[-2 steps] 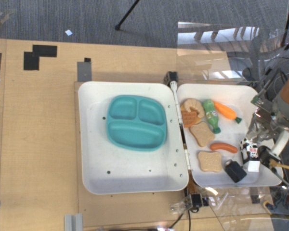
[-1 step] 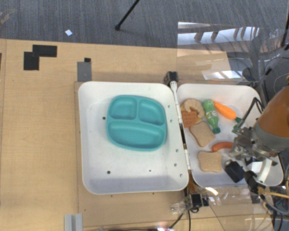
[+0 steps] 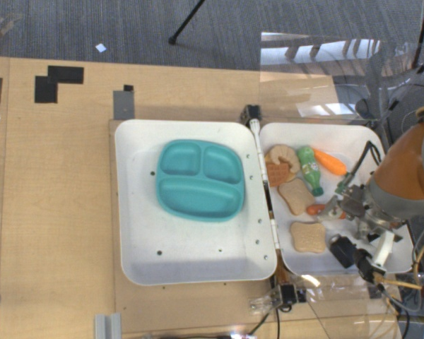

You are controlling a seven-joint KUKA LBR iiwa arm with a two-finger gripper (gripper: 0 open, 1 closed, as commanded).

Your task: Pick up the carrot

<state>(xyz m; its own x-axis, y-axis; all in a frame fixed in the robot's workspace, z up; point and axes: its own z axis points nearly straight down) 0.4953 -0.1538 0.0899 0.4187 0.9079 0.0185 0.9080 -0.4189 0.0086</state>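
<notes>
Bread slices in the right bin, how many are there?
2. One tan bread slice lies mid-bin beside the green bottle; another tan bread slice sits nearer the front edge. The grey arm may hide more.

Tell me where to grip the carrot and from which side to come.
Grip the carrot across its thicker middle, coming from above. It lies flat and slanted in the right bin, just right of the green bottle, so close the fingers across its narrow width.

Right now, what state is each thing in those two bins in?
Carrot: lying free in the right bin, near its far edge.
Green bottle: lying on its side beside the carrot.
Teal tray: flat in the left bin, compartments up.
Gripper: low over the right bin, short of the carrot.
</notes>
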